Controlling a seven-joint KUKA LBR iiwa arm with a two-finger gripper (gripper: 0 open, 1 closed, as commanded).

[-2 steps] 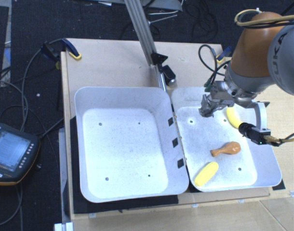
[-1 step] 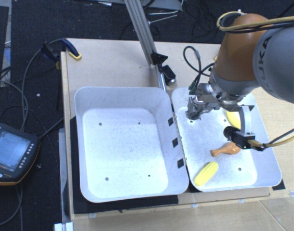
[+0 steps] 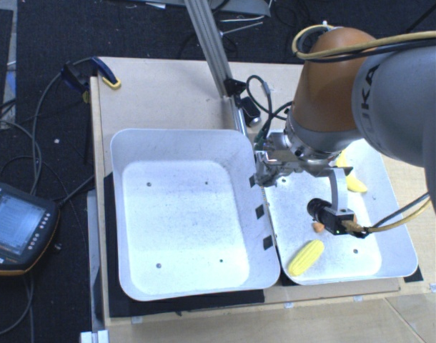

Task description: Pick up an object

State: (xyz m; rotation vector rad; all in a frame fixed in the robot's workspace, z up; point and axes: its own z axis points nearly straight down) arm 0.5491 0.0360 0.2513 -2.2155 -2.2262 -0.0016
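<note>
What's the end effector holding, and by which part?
Cannot tell: the end effector is too obscured to judge. The yellow corn cob lies free in the right bin.

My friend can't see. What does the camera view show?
A grey and orange robot arm hangs over the right white bin, its gripper near the bin's left wall. A yellow corn cob and a smaller yellow piece lie in that bin; the left bin sits beside it.

We see a pale wooden bench (image 3: 161, 91) standing on a dark floor (image 3: 53, 20), black cables (image 3: 33, 141) trailing to a control pendant (image 3: 14, 224) at left, an aluminium rail (image 3: 207, 34) slanting above
</note>
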